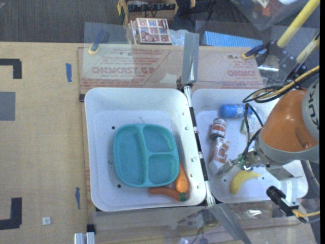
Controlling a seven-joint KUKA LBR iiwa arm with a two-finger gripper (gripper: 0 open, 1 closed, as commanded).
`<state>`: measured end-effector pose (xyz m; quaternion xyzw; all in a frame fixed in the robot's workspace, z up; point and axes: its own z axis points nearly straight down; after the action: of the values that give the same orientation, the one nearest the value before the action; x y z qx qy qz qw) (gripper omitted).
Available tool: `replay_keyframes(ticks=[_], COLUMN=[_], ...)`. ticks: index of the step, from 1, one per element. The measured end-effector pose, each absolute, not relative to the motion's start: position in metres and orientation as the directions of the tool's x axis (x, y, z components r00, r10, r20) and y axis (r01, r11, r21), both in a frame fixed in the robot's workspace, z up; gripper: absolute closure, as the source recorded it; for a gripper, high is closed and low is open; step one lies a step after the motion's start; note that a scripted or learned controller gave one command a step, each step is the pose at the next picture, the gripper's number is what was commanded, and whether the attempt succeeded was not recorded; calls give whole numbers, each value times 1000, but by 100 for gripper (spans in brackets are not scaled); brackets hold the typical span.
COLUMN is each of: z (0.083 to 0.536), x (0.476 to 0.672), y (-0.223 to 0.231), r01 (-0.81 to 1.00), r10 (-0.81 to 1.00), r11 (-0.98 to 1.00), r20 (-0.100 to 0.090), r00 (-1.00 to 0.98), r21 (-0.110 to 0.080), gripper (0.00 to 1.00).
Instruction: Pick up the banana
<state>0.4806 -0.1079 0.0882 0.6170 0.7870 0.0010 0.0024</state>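
Low over the near part of the right bin (203, 105), the gripper (238, 162) hangs just far of the banana (240, 181), with the orange band (287, 128) of the arm bulking above it on the right; whether its grip is spread or closed I cannot tell, since the wrist and cables hide the tips. Yellow and curved, the banana lies on the bin floor near the bin's near edge, and nothing shows it lifted or clasped. Left of it and a little farther off lie a small carton (220, 150) and a can (218, 128), with a blue bottle (231, 110) toward the far end. Over in the left bin (96, 136) sit a teal divided plate (145, 155) and, at its near right corner, a carrot (165, 191) beside an orange fruit (182, 181). By my judgement the step in hand is the final approach or the grasp itself. What comes next calls for settling squarely across the banana's middle, closing firmly, then rising straight so the curved fruit does not roll free or drag the carton.
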Motion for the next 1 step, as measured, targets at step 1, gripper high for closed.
replay_keyframes(ticks=[1], z=[88], x=[481], y=[-174], r01=[993], r10=[993], r11=[121], r20=[-4], r00=[-121], r21=[6], gripper=[0])
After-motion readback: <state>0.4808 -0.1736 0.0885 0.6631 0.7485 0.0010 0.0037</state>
